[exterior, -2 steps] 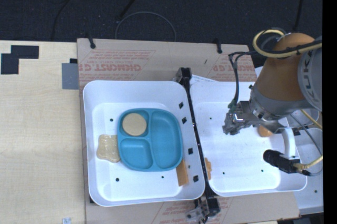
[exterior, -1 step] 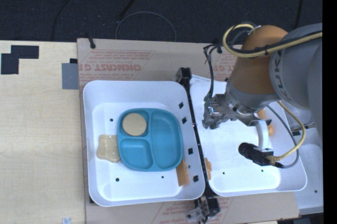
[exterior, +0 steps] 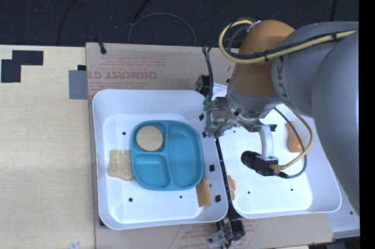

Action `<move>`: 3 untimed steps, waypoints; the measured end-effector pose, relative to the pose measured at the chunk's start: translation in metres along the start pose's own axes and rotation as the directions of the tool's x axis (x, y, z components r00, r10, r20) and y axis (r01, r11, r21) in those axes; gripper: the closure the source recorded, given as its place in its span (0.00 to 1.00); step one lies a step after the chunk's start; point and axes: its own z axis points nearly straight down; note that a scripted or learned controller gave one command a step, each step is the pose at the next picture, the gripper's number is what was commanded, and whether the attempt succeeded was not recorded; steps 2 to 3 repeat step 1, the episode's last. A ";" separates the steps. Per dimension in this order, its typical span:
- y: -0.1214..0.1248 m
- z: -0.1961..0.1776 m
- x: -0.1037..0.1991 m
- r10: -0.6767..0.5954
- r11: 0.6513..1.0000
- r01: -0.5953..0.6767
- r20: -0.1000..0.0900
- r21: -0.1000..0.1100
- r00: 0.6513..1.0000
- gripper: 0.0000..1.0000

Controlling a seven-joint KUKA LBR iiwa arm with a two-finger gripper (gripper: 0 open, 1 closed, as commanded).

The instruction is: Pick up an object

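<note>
Pale wood bench (exterior: 41, 142) with a sheet of printed cardboard (exterior: 140, 69) under two white bins, dark carpet and loose cables behind. Left bin (exterior: 108, 107) has one blue divided plate (exterior: 170, 160) carrying one round tan cookie (exterior: 149, 137), one pale sponge-like piece (exterior: 120, 164) touching the plate's left edge, and one brown stick (exterior: 203, 192). Right bin (exterior: 304, 198) has one orange piece (exterior: 293, 139). The gripper (exterior: 214, 122) sits over the divider between the bins; can't tell its state.

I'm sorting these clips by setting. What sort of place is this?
Most likely a robotics lab bench: an industrial arm reaches over two white bins, loose cables trail behind, and the blue tray looks like a practice prop.
</note>
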 end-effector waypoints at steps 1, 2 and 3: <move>0.009 -0.007 0.042 0.001 1.000 -0.001 0.001 0.000 1.000 1.00; 0.009 -0.007 0.042 0.001 1.000 -0.001 0.001 0.000 1.000 1.00; 0.009 -0.007 0.042 0.001 1.000 -0.001 0.001 0.000 1.000 1.00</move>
